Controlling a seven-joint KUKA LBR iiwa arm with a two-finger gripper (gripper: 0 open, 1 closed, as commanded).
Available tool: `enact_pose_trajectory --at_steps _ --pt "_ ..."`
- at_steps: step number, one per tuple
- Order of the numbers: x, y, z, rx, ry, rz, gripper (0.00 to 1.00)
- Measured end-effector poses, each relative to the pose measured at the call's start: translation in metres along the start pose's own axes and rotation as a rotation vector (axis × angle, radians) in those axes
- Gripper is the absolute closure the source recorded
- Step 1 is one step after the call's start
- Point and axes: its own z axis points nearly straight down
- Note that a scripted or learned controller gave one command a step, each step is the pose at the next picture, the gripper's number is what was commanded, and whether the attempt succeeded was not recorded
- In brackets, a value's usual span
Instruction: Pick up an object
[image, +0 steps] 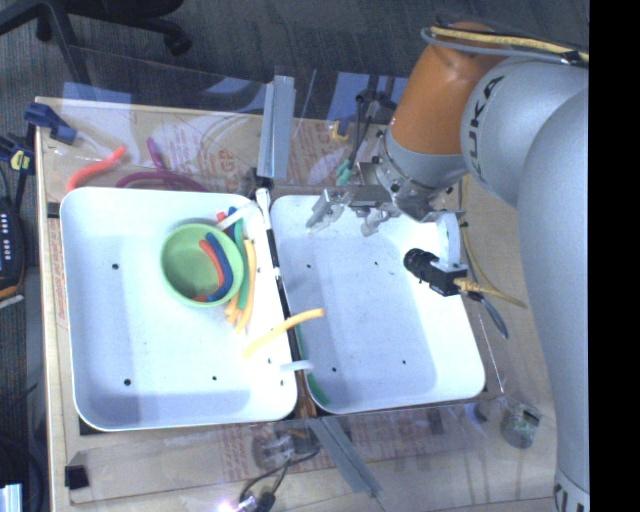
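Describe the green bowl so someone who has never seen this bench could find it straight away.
Start at the left white bin, the one away from the arm. In its upper middle sits the green bowl, round and open side up, with coloured strips draped over its right rim. It is the only round thing there; the yellow strip nearby is thin and lies across the bins' shared edge.

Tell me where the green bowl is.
The green bowl sits in the left bin, toward its upper right, with colored sticks beside it.

Green bowl (203, 264) hides parts of coloured strips (240, 285).
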Motion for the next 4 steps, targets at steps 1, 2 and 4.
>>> enact_pose_trajectory --at_steps 1,2,4 --pt "-0.028 -0.029 0.019 0.001 0.000 0.157 0.00" --pt "-0.013 -0.047 0.150 -0.002 0.000 0.405 0.00" --pt "-0.008 -0.039 0.151 -0.005 -0.001 0.373 0.00"
